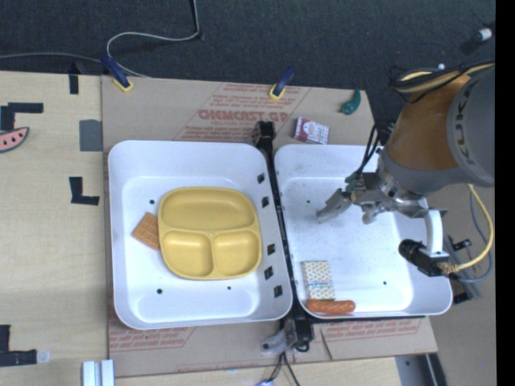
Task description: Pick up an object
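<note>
Now the gripper (342, 206) hovers empty, state untellable, over the right white bin (418, 300); next, descend toward the small patterned packet (319, 279) or orange sausage (331, 305).

Both bins, the left bin (129, 296) and the right bin (418, 296), are white with small black dots. A pale yellow divided tray (211, 232) and a tan-orange cracker-like piece (146, 231) sit in the left one. The right bin has a packet (319, 279) patterned in small light checks and an orange-red sausage (331, 305). The arm (438, 139) is grey with an orange band, and its gripper (338, 206) is metallic grey. The cardboard (233, 111) is brown with red lettering
</note>
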`<state>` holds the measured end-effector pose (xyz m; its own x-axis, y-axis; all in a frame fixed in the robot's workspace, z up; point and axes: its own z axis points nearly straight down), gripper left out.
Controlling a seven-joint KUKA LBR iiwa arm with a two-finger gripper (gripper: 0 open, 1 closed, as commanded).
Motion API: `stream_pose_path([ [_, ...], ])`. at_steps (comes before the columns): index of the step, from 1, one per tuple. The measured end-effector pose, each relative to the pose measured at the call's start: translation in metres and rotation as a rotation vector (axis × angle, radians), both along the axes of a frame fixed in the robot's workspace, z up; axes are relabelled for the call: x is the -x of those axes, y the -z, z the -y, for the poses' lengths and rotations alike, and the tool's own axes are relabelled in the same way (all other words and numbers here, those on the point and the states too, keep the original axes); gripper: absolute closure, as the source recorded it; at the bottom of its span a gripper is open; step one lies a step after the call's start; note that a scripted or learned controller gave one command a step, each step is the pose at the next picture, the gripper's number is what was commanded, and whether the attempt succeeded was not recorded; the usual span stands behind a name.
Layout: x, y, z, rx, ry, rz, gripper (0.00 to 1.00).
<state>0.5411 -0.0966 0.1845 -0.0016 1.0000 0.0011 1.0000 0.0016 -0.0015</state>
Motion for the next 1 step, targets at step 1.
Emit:
stream_pose_path([
  [1, 0.0291, 0.0988, 0.0058, 0.0, 0.001, 0.002, 0.0],
])
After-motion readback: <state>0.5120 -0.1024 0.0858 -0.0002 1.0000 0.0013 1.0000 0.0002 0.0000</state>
